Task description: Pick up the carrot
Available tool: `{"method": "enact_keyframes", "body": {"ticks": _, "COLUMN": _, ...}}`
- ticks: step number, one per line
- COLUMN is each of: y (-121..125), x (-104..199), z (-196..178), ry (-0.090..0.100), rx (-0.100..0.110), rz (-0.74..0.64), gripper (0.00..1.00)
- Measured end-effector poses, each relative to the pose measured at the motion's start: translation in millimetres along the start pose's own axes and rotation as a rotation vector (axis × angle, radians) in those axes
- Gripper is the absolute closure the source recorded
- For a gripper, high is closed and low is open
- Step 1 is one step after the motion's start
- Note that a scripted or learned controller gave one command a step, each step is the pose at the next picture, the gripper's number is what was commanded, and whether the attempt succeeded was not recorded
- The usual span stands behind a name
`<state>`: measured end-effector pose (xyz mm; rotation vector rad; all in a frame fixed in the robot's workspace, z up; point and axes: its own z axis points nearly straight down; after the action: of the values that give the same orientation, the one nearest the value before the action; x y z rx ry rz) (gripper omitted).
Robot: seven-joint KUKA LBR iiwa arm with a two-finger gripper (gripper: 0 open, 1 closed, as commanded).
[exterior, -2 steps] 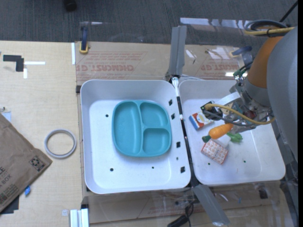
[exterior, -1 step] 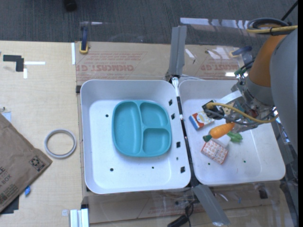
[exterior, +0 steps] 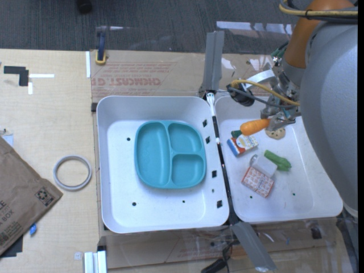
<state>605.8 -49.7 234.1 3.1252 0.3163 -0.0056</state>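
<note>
Grey arm (exterior: 335, 95) reaches in from the right, its pincer (exterior: 272, 120) gripping the carrot (exterior: 254, 126) above the right bin (exterior: 318, 203).

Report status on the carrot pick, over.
Gripper down in right bin, at carrot's thick end. Carrot orange, lying crosswise, grasp unconfirmed. Cookie and small carton crowd it.

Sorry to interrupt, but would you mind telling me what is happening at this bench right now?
The grey arm reaches into the right bin, its end effector down at the carrot. Whether it has a grip is unclear. A small carton, a green piece and a patterned packet lie nearby. The left bin holds a teal divided plate.
</note>
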Motion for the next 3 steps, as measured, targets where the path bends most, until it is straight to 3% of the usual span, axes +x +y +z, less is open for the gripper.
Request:
{"method": "enact_keyframes", "body": {"ticks": 1, "y": 8.8, "x": -12.0, "z": -161.4, "ry": -0.002, "rx": -0.001, "rz": -0.162, "gripper": 1.00}}
{"method": "enact_keyframes", "body": {"ticks": 2, "y": -47.0, "x": -0.4, "z": -50.6, "ry": -0.003, "rx": 0.000, "rz": -0.290, "gripper": 1.00}}
{"method": "enact_keyframes", "body": {"ticks": 3, "y": -50.9, "x": -17.8, "z": -7.1, "ry": -0.003, "rx": 0.002, "rz": -0.696, "gripper": 1.00}}
